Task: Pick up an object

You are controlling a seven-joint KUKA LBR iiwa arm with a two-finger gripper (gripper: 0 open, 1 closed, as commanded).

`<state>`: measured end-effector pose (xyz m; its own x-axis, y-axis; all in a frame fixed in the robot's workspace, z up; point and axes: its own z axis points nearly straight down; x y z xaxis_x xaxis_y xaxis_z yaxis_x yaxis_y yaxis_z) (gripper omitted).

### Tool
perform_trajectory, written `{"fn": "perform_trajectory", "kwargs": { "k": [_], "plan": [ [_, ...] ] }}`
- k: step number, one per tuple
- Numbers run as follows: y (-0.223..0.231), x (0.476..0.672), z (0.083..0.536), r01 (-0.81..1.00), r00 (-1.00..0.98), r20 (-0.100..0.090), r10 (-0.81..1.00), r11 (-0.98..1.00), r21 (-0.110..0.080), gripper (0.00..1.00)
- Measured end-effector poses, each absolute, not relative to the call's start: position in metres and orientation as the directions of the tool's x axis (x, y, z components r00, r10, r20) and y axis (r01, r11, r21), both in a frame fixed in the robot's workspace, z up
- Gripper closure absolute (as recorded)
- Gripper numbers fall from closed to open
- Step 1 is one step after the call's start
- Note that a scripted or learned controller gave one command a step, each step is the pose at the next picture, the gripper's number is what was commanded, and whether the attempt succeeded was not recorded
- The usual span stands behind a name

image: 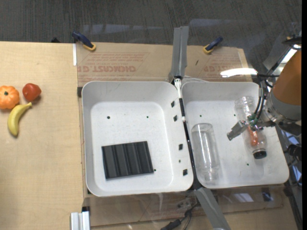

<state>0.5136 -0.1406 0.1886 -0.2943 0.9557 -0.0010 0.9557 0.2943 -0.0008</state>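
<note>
A clear bottle (254, 137) with orange contents and a black cap lies in the right bin (225, 92), towards its right side. My gripper (252, 125) hangs over the bottle's middle. It is open: one grey finger (235, 131) sticks out to the bottle's left, apart from it, and the other side is hidden against the arm. A clear plastic tumbler (205, 151) lies on its side at the right bin's left front. A black ribbed rectangular block (127, 159) lies flat in the left bin (129, 99), near its front.
The arm's orange band (293, 83) and grey wrist overhang the right bin's right wall. On the wooden bench to the left lie an orange fruit (8, 97), a red fruit (31, 92) and a banana (17, 119). Two clamps (84, 41) (212, 44) hold the cardboard behind the bins.
</note>
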Motion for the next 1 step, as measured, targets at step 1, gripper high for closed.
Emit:
{"fn": "perform_trajectory", "kwargs": {
  "k": [1],
  "plan": [
    [-0.0457, 0.4776, 0.1918, 0.972, -0.236, 0.001, 0.972, 0.236, -0.004, 0.00]
  ]
}}
